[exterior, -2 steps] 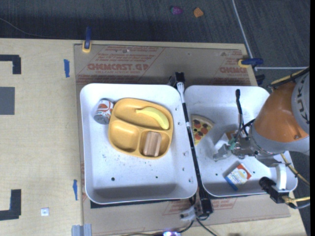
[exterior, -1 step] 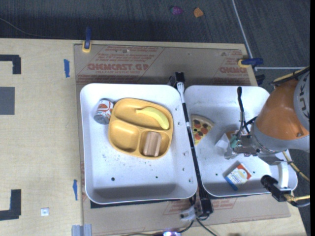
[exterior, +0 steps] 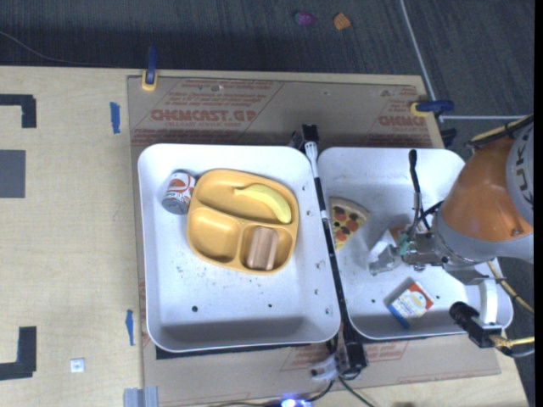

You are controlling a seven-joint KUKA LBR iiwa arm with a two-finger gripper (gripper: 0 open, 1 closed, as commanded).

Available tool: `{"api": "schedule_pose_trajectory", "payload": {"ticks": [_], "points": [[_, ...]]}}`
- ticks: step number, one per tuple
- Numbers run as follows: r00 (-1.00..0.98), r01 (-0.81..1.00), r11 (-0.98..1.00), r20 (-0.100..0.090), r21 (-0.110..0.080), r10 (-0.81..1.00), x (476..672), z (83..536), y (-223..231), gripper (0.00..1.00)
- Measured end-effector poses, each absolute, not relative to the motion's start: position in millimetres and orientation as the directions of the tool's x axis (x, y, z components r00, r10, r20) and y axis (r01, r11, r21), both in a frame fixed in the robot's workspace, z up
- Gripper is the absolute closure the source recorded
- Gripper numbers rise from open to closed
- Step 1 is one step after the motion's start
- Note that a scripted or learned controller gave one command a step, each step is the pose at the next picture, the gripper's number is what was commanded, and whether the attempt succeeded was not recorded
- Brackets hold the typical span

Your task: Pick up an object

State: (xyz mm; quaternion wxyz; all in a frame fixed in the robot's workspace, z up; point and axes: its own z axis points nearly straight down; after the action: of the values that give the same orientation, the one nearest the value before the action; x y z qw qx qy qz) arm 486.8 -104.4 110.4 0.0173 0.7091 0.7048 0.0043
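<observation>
Fingers of the gripper (exterior: 383,259) look slightly apart, holding nothing, low over the right bin (exterior: 373,164). Pizza slice (exterior: 344,221) lies nearby left; small carton (exterior: 409,302) near the front wall. Arm (exterior: 488,202) leans in from the right.

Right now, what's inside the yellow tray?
The yellow tray holds a banana in its far compartment and a hot dog in a near one. Whatever lies beneath them is covered.

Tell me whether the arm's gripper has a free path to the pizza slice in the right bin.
Probably yes. The gripper sits low in the right bin, just right of the pizza slice, which lies flat by the bin's left wall with nothing between them. That wall may crowd the fingers.
</observation>
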Motion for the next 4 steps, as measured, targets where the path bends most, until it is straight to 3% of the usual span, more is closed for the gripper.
{"api": "schedule_pose_trajectory", "payload": {"ticks": [1, 2, 3, 4], "points": [[0.003, 1.0, -0.003, -0.003, 0.007, 1.0, 483.1, 89.4, -94.1, 0.0], [0.008, 1.0, -0.007, -0.016, 0.02, 1.0, 485.4, 100.5, -99.0, 1.0], [0.007, 1.0, -0.007, -0.016, 0.02, 1.0, 485.4, 100.5, -98.9, 0.0], [0.007, 1.0, -0.007, -0.018, 0.024, 1.0, 486.5, 110.4, -99.1, 1.0]]}}
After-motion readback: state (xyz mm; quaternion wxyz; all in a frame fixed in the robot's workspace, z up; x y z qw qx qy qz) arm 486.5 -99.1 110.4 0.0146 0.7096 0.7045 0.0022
